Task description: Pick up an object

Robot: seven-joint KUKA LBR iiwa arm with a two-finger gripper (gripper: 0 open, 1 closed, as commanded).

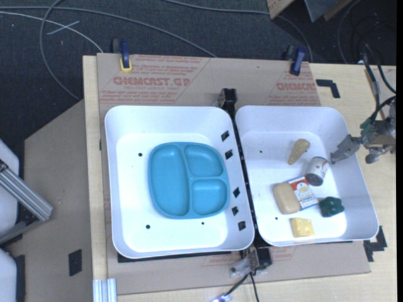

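The right bin (264,126) holds several small objects. A tan cone-shaped piece (299,151) lies near the middle, with a small silver can (317,169) just to its lower right. Below them lie a tan block (285,198), a red and white box (305,192), a dark green object (330,206) and a yellow wedge (303,226). My gripper (354,158) hangs over the bin's right rim, to the right of the can. It stands open with nothing between its fingers.
The left bin (126,168) bears a blue divided plate (187,179). Black clips line the divider between the bins (234,168). Clamps (126,58) hold the cardboard at the bench's back edge, and cables run down the far right.
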